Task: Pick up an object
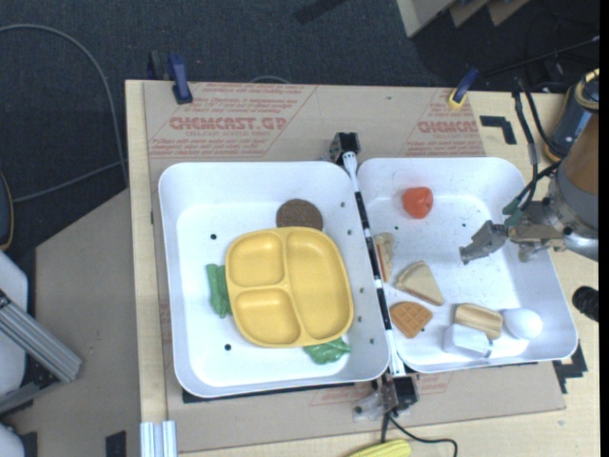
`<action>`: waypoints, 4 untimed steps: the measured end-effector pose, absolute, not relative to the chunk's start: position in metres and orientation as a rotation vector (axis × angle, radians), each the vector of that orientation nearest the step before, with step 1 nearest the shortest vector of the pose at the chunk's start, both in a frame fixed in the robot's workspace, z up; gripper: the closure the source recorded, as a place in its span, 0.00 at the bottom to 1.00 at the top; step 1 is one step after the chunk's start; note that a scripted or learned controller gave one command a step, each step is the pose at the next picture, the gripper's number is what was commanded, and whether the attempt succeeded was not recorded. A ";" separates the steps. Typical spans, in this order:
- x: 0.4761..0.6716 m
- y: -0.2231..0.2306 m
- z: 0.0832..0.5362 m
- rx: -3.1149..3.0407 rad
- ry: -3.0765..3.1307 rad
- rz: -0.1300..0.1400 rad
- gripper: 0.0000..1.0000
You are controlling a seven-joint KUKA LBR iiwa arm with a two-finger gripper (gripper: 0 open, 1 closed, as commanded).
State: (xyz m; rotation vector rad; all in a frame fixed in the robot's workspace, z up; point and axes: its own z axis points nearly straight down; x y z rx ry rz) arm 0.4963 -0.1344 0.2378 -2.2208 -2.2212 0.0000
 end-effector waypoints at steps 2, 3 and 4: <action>0.547 -0.101 0.084 -2.220 -2.219 0.001 0.00; 0.509 -0.100 0.084 -2.220 -2.219 0.001 0.00; 0.510 -0.100 0.094 -2.222 -2.220 -0.002 1.00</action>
